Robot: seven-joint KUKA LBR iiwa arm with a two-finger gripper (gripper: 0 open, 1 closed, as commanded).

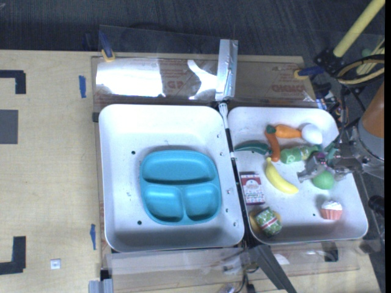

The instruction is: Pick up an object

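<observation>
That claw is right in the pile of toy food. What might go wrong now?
The claw sits low among crowded toys: a green ball, a banana and a white egg lie close by. It may nudge the ball so it rolls off, or pinch two toys at once and drop both.

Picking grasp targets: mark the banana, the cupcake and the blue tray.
banana point(280, 177), camera view, middle of its yellow body.
cupcake point(332, 210), camera view, its white top.
blue tray point(180, 185), camera view, the ridge between its compartments.
</observation>
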